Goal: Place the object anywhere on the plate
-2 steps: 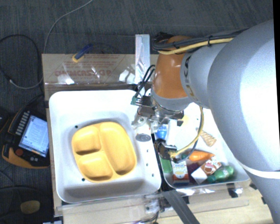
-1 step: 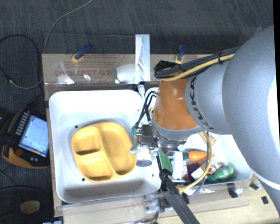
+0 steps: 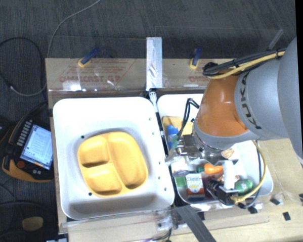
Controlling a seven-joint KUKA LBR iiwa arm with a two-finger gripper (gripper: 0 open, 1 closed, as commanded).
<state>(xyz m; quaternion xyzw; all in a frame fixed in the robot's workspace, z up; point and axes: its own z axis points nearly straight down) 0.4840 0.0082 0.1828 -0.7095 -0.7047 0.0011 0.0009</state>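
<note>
Reaching into the right bin (image 3: 265, 180) while the plate (image 3: 112, 162) carries nothing.

The arm's wrist hangs low over the clutter in the right bin. The pincer (image 3: 196, 151) sits beneath it, hidden from above, so I cannot tell whether it is apart, together or clamped on anything. The object to be moved is presumably one of the small things heaped there: a green-and-white carton (image 3: 193, 181), an orange piece (image 3: 213, 168), or a blue item (image 3: 172, 136) by the bin's left wall. Which one is meant cannot be told. The yellow divided plate lies in the middle of the left bin (image 3: 105, 113), well apart from the arm, with all three compartments bare. By my judgement the task is at its start. No pick is confirmed, and the lift, the carry across to the left bin and the release onto the plate are all left to do.
</note>
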